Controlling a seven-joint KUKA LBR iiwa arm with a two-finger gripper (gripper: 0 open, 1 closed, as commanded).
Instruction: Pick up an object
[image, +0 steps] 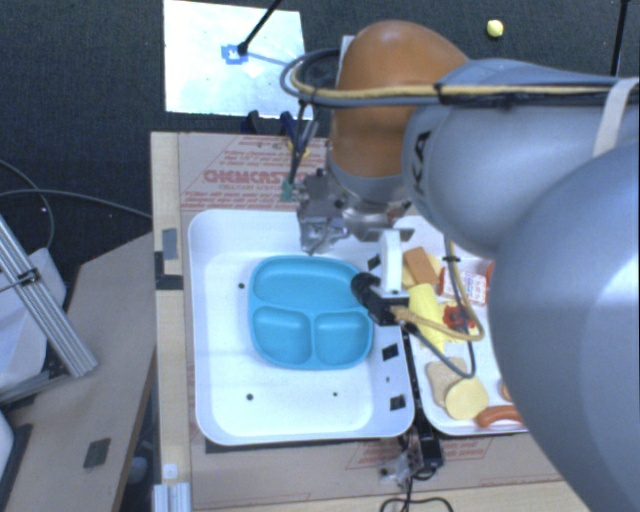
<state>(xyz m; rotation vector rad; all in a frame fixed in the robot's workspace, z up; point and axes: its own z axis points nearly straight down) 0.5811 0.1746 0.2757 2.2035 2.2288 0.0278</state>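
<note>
Blue divided plate (308, 325) lies flat in the left bin (225, 400), toward its far right part, three compartments up. Gripper (322, 238) sits just past the plate's far edge, over the bin's back rim area, not on the plate. Can't tell its opening. Right bin (440, 425) holds food toys: yellow banana (428, 310), orange block (420, 266), potato-like slice (463, 398)

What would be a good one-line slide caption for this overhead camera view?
Grey arm's end effector poised at the far rim of a blue divided plate in the left white bin; toy food fills the neighbouring bin.
</note>
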